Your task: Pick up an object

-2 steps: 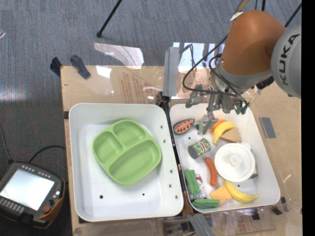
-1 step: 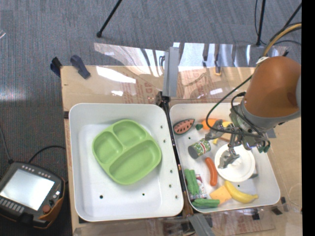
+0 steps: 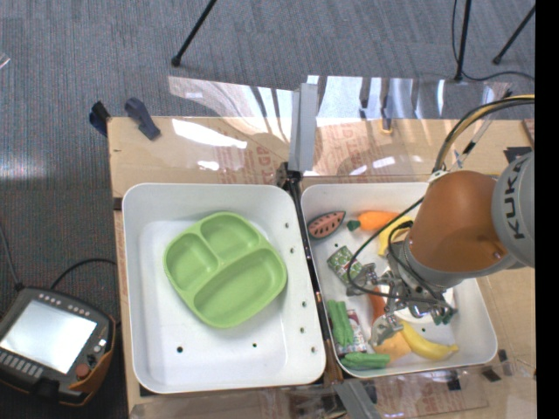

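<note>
- Two white bins sit side by side on the counter (image 3: 210, 151), a brown board with a glossy, glaring sheet across its back half.
- The room around is grey ribbed carpet (image 3: 87, 42); thin black stand legs (image 3: 199, 24) cross it at the top, and a teach pendant (image 3: 54, 343) with a lit screen lies on the floor at lower left.
- The arm (image 3: 458, 225), its orange band uppermost, reaches over the right bin (image 3: 483, 317) and hides much of that bin's middle.
- The left bin (image 3: 144, 234) holds a green divided plate (image 3: 225, 269), lying flat and well apart from the arm.
- The tool (image 3: 395, 314) is down low among the toy food in the right bin; whether it is released or clenched I cannot tell, since cables and wrist parts crowd it.
- Candidate things lie close round it: a banana (image 3: 428, 346) just beside and below, a carrot (image 3: 377, 220) toward the bin's back, a watermelon slice (image 3: 325, 224) near the back left corner, green pods (image 3: 342, 323) along the left wall.
- An orange piece (image 3: 393, 347) sits right under the tool, touching the banana; it looks the likeliest target.
- Progress, as I judge it: the reach and descent are done, but nothing is plainly lifted, so the grasp and the raise are left.
</note>
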Controlling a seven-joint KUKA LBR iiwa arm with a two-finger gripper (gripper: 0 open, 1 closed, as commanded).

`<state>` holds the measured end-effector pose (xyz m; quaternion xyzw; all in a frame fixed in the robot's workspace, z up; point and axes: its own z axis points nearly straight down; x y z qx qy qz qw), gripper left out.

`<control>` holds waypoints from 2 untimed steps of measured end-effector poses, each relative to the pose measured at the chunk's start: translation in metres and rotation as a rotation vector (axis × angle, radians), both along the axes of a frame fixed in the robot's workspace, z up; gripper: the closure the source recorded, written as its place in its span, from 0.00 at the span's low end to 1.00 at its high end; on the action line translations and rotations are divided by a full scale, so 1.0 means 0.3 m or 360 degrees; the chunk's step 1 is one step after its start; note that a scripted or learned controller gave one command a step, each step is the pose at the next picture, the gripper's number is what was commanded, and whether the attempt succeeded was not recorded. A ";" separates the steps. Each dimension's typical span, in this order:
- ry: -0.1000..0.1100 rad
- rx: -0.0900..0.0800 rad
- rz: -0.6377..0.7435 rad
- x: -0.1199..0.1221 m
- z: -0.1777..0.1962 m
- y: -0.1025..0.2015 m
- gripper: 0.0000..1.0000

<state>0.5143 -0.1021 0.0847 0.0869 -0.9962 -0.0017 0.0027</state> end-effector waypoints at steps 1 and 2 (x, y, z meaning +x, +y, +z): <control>-0.0006 -0.0003 -0.0062 -0.035 0.007 0.039 0.00; -0.0018 -0.0004 -0.0133 -0.083 0.012 0.042 0.00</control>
